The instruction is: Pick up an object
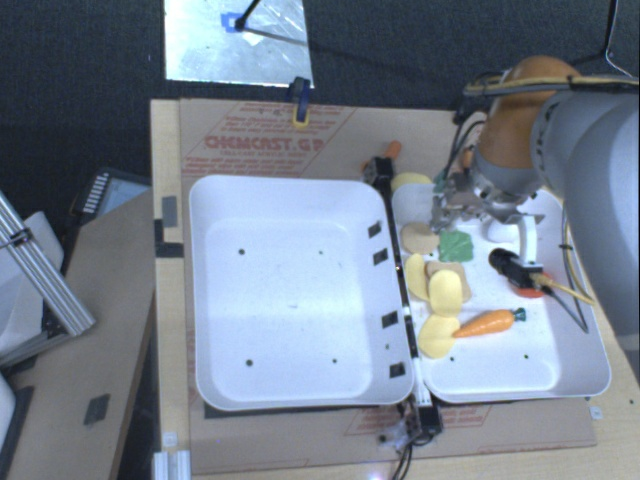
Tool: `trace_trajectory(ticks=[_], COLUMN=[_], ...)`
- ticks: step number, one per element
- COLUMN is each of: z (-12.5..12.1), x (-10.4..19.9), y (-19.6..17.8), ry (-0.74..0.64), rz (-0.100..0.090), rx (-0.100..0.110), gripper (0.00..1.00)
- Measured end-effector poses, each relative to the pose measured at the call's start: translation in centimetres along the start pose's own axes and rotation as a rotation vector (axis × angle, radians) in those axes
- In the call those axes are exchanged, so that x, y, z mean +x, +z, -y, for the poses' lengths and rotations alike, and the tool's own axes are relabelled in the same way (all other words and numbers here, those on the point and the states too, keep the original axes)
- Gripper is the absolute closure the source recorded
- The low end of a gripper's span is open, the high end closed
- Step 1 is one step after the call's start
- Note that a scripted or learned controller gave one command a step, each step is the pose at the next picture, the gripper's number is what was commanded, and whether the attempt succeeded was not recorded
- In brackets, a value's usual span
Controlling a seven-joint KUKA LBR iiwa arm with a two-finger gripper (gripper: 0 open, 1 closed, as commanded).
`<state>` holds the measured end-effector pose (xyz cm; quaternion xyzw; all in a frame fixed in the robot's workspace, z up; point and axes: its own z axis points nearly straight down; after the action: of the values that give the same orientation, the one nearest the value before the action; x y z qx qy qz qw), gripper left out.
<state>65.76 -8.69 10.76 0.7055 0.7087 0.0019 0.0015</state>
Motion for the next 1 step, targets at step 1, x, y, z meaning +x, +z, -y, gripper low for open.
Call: trace_trajectory(ticks=[1], z=[8.48], x=[-2.80], y=[-11.13], ry=[0.008], rz=[0.003], rx=[-0.004], gripper=[1.00])
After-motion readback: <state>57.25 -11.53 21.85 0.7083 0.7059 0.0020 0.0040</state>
